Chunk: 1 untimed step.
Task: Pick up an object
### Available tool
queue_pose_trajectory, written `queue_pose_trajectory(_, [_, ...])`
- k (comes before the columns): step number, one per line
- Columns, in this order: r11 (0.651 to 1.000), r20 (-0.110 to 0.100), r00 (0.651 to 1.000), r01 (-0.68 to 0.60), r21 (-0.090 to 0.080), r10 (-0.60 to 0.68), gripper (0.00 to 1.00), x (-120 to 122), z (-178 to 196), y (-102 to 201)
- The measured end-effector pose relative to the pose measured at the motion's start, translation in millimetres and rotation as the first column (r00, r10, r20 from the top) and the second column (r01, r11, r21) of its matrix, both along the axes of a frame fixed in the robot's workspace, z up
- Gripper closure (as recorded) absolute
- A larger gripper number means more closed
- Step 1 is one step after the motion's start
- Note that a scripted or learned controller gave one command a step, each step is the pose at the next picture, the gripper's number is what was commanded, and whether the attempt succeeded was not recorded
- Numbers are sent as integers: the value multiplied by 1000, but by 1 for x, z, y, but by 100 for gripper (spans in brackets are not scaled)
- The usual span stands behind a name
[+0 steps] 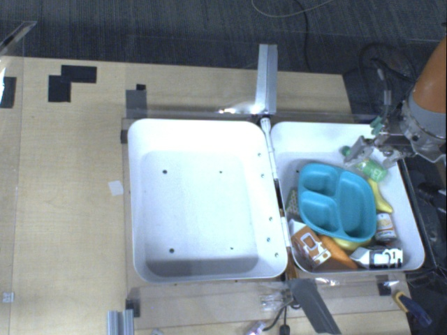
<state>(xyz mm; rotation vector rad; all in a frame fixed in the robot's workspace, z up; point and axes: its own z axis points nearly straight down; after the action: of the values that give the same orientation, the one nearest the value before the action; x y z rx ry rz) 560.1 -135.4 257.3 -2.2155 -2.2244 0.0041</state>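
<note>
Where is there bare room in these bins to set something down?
The left bin has open white floor wall to wall. In the right bin, bare floor lies along the far wall, beyond the blue tray. Its near end is crowded: the tray, brown box and bottles.

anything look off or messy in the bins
The right bin is crowded: a blue divided tray lies tilted on top of a banana, a brown box and small bottles. Nothing looks spilled or broken.
</note>
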Motion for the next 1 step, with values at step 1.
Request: queue_pose_trajectory(1, [992, 6, 992, -127, -1, 127, 0, -44, -112, -37])
